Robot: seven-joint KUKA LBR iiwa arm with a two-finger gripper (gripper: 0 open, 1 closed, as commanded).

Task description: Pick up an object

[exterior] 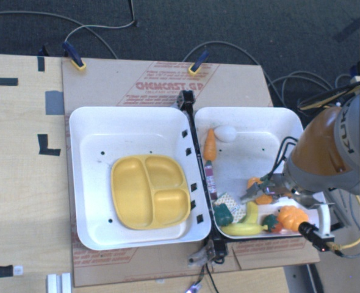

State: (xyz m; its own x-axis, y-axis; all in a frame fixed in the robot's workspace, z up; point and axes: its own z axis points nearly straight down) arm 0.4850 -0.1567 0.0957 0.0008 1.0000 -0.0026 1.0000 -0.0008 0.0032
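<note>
Lower right of the frame: the gripper (pixel 253 192) reaches low into the right bin (pixel 288 116), its fingers spread apart over a small orange toy (pixel 256 182), seemingly lined up to grasp it

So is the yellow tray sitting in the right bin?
No, the yellow tray lies in the left bin, while the right bin holds small toys.

Arm (pixel 342 145), right edge of frame: grey casing, fat rounded orange-brown band above the wrist, part of a dark letter on the grey shell at far right. Black cable loops along the band's left side. Gripper (pixel 253 192), lower right of frame: thin metallic fingers, grey body. White bracket with black fittings below the wrist.
</note>
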